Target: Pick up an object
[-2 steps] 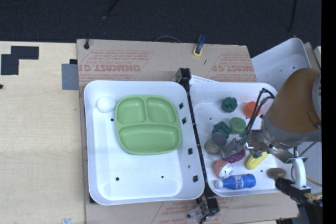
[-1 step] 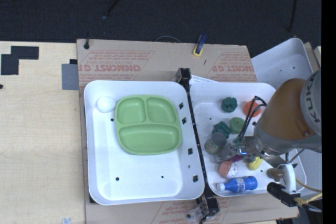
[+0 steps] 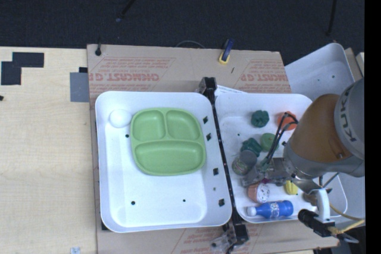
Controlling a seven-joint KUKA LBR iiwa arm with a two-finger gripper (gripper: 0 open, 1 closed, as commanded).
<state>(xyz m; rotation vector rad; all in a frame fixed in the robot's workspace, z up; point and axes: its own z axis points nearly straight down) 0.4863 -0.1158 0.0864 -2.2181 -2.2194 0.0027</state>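
My gripper (image 3: 262, 175) is low in the right bin (image 3: 238, 110), under the arm's orange band (image 3: 318, 131). It sits among several small objects. A grey cup (image 3: 243, 162) lies just to its left and a reddish can (image 3: 259, 192) just below it. A blue bottle (image 3: 272, 209) lies along the bin's near edge, and a yellow piece (image 3: 290, 188) sits beside the wrist. Farther back are two green items (image 3: 252, 144) (image 3: 268, 140), a teal object (image 3: 259, 118) and an orange-red piece (image 3: 286, 121). The wrist hides what is under the gripper.
The left bin (image 3: 113, 199) holds a green divided plate (image 3: 167, 141) and a white ball (image 3: 119, 118) in its far left corner. A black divider (image 3: 217, 151) runs between the bins. A white panel (image 3: 321, 71) stands at the back right.
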